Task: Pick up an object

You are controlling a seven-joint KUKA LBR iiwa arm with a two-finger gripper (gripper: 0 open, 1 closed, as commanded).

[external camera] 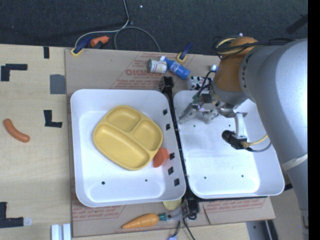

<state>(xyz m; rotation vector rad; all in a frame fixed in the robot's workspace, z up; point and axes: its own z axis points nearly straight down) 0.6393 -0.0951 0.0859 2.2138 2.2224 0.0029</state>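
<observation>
Gripper (192, 111) sits low in the right bin (235, 184), near its top-left corner, close to the divider btwn bins. Can't tell the jaw state, metal parts blur together there. Nothing visibly held. Arm (280, 94) comes in from the right, orange band (227, 76) just above the wrist. Left bin (85, 179) holds a yellow tray (127, 136), w/ an orange piece (160, 157) touching its lower-right edge. Outside the bins: carrot (141, 221) on the cardboard below the left bin, sausage (16, 130) well apart on the far-left bench, blue-white bottle (170, 66) above the bins.
</observation>
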